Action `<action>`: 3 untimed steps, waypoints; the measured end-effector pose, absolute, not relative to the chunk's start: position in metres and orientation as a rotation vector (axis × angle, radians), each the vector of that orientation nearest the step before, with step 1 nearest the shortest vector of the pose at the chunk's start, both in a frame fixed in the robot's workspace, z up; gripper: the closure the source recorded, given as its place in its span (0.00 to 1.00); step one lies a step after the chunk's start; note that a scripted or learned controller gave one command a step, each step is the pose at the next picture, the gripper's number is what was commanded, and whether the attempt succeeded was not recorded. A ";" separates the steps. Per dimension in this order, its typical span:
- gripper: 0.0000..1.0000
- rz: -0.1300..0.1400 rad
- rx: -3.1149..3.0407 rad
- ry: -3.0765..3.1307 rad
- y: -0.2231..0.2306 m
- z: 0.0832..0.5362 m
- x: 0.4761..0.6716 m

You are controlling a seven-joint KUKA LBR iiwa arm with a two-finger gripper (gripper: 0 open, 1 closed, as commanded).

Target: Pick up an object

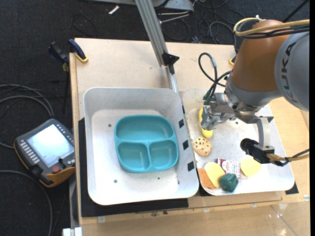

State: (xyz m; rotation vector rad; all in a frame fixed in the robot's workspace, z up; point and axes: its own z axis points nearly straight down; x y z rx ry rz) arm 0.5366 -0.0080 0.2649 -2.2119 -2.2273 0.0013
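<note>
2 bins (pixel 98 132) — 1 teal tray (pixel 146 142), 1 cookie (pixel 202 146), 1 banana (pixel 205 127).

On the bench (pixel 123 63) we count two shallow white bins. Left bin (pixel 98 132): one teal divided tray (pixel 146 143), three compartments, lying flat near the middle. Right bin (pixel 275 178): not itemised here. Off the bench's left side we log a handheld control pendant (pixel 45 151) with a lit screen, plus black cables (pixel 19 97) on dark floor.
</note>
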 end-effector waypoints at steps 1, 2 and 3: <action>1.00 0.002 -2.212 -2.227 0.040 0.254 0.540; 1.00 0.003 -2.211 -2.227 0.094 0.236 0.531; 0.00 0.002 -2.220 -2.222 0.090 0.237 0.532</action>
